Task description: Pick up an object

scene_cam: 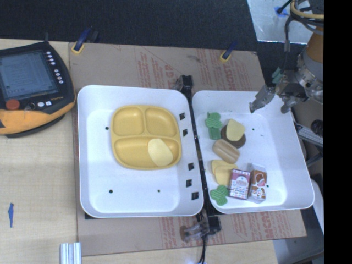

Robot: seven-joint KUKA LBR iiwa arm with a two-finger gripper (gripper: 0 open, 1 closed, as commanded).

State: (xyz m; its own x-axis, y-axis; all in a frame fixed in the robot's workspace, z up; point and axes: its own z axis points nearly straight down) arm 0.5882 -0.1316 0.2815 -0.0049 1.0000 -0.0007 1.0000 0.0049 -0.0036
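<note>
We see two white bins: the left bin (93,164) holds one yellow plate (126,142), while our gripper (271,102), jaws spread and empty, hangs over the right bin's (286,164) bare far edge, well apart from eight toy foods (234,161).

A robotics lab: a teach pendant (33,87) lies on the bench beside cardboard (165,59) clamped under two bins.

Bench (33,186) of pale wood, covered by a cardboard sheet (148,65) held at its far edge by two clamps (82,40) — blue and yellow. Dark floor (137,7) beyond. A pendant (30,84) rests at left — screen lit.
</note>
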